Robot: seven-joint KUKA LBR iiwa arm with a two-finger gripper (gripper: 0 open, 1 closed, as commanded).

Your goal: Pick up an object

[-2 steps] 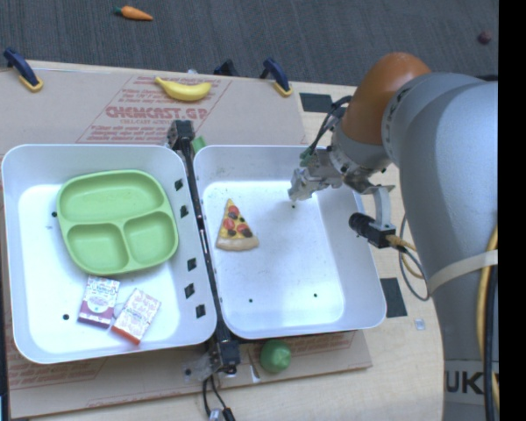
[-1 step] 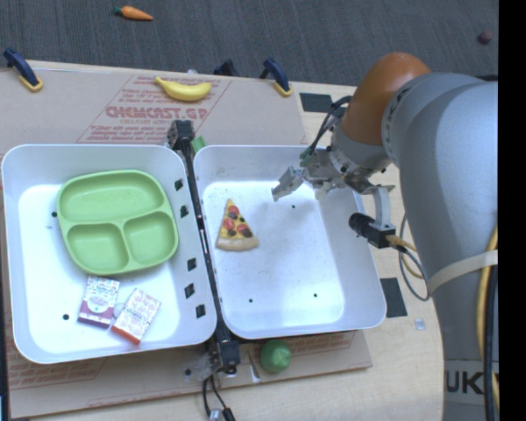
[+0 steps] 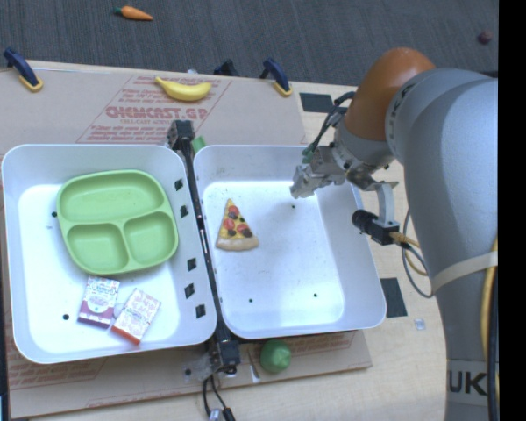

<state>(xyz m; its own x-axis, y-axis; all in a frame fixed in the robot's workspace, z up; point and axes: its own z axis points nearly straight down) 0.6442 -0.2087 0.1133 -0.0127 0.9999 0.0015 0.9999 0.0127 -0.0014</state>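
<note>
A toy pizza slice [image 3: 236, 228] lies flat in the left half of the right bin [image 3: 333, 274]. My gripper [image 3: 303, 185] hangs over the upper right part of that bin, to the right of and a little behind the slice, apart from it. The grey arm with its orange band [image 3: 394, 82] comes in from the right. In the left bin [image 3: 26, 323] sit a green divided plate [image 3: 116, 218] and two small snack packets [image 3: 118, 308] near the front.
A toy banana [image 3: 184, 87] rests on the cardboard behind the bins. A green ball [image 3: 275, 355] sits in front of the right bin. A toy carrot [image 3: 133, 12] lies on the floor at the back. Black clips line the divider [image 3: 195, 226] between the bins.
</note>
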